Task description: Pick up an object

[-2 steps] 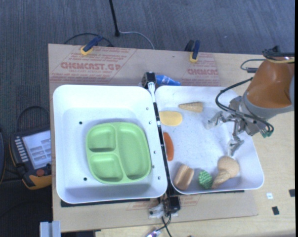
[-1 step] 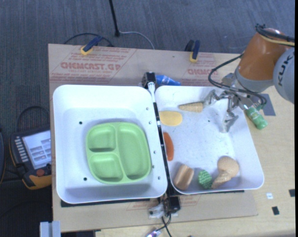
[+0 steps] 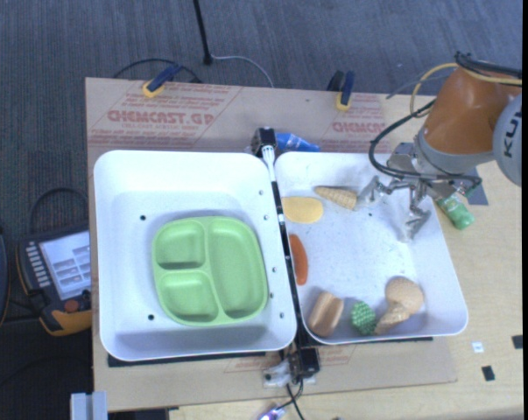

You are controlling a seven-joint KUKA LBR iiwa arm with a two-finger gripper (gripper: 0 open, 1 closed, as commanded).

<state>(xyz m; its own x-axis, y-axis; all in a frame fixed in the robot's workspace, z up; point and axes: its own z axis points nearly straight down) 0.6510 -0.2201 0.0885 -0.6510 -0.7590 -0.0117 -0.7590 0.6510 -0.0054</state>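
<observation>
My gripper (image 3: 392, 208) hovers over the back right part of the right bin (image 3: 439, 274). It is open, with nothing between its metal fingers (image 3: 371, 192). Just left of it lies a waffle cone (image 3: 336, 197), and a yellow oval piece (image 3: 302, 209) sits beside that. An orange sausage-shaped piece (image 3: 299, 259) lies along the bin's left wall. At the front are a brown bun (image 3: 325, 311), a small green broccoli (image 3: 362, 317) and an ice cream cone (image 3: 402, 300).
The left bin (image 3: 123, 234) holds a green divided plate (image 3: 211, 268). A green bottle-like item (image 3: 457, 211) lies at the right bin's right rim, under the arm. A blue object (image 3: 295, 142) rests behind the bins. Clamps hold the board at the back edge.
</observation>
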